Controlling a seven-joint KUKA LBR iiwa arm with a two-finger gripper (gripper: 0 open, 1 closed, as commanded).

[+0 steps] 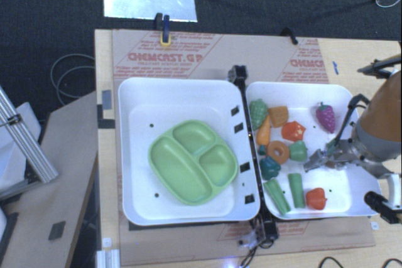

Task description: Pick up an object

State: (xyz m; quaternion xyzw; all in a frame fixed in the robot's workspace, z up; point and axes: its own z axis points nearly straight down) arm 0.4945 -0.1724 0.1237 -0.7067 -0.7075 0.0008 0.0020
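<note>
— Gripper (312, 164) is down inside the right bin (342, 95), reaching in from the right edge. See it?

— Yes, the dark tip sits low over the bare floor of that bin, toward the near right part. Are the fingers open or closed?

— Can't tell from where I stand; they blur into one dark shape. Nothing shows between them.

— What's nearest to it?

— A small green piece (298, 150) just to its left, beside a brown ring like a doughnut (277, 151). A red pepper (293, 131) lies a bit farther back.

— And along the near edge?

— Two green sticks, one slanted (276, 195) and one upright (296, 189), then a red tomato (316, 198) by them. A dark teal lump (270, 167) sits above the slanted one.

— The far side?

— A green bumpy thing (258, 113) by the divider, an orange block (278, 115), a carrot (264, 132) below it, and purple grapes (325, 117) near the far right corner, well apart from the rest.

— The left bin (135, 97)?

— It has a pale green divided plate (191, 162) lying flat in the middle.

— The arm (383, 119) itself?

— Grey and orange, hanging over the right edge of the right bin.
</note>
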